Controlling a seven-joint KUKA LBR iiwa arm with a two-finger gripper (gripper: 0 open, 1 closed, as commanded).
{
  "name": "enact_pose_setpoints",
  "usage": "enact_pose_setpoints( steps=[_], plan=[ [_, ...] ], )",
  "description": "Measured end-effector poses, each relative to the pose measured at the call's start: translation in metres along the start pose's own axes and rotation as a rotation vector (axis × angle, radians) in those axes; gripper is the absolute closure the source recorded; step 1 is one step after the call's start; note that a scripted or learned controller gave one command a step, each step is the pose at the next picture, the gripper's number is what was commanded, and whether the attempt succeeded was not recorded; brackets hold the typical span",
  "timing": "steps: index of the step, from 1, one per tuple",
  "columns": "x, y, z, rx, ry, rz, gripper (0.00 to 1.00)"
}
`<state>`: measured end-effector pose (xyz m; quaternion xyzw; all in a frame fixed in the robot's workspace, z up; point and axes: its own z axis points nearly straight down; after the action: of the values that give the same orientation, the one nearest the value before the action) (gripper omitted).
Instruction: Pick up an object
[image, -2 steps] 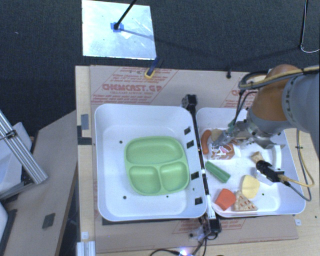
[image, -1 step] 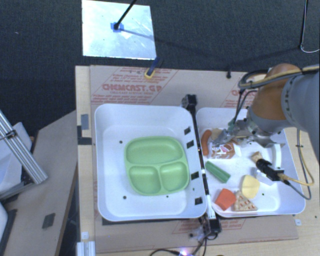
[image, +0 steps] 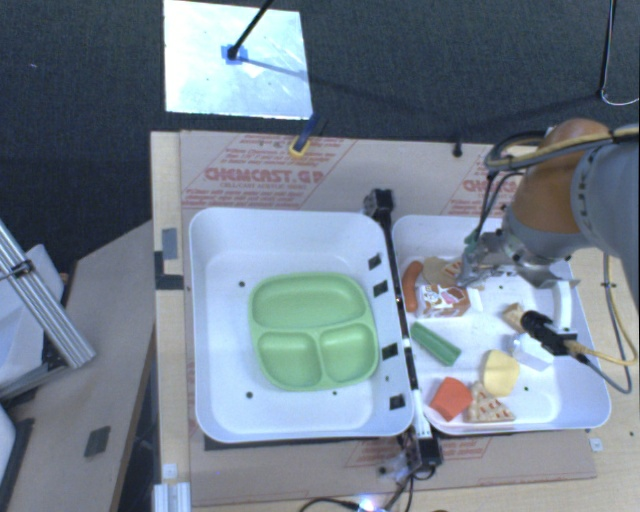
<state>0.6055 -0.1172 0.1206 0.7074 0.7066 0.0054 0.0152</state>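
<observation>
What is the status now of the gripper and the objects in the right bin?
Gripper low over right white bin, by orange-brown sausage and packaged snack. No object seen in fingers. Green block lies nearby.

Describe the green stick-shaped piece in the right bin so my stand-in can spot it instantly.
Start at the right bin, the one crowded with toy food. Along its left wall, below the orange-red sausage, lies the green stick, slanting down toward the right. It is the only green item in that bin, its neighbours being orange, yellow and tan.

jaws perhaps hidden behind wrist (image: 520, 240)
</observation>
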Motion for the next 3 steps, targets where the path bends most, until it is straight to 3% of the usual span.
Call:
enact_pose_setpoints(
  steps=[1, 2, 3],
  plan=[
    [0.004, 0.005, -0.045, 0.023, 0.013, -0.006, 1.0],
    [0.003, 0.008, -0.099, 0.021, 0.013, -0.006, 1.0],
    [0.013, -0.038, -0.113, 0.028, 0.014, -0.003, 1.0]
  ],
)
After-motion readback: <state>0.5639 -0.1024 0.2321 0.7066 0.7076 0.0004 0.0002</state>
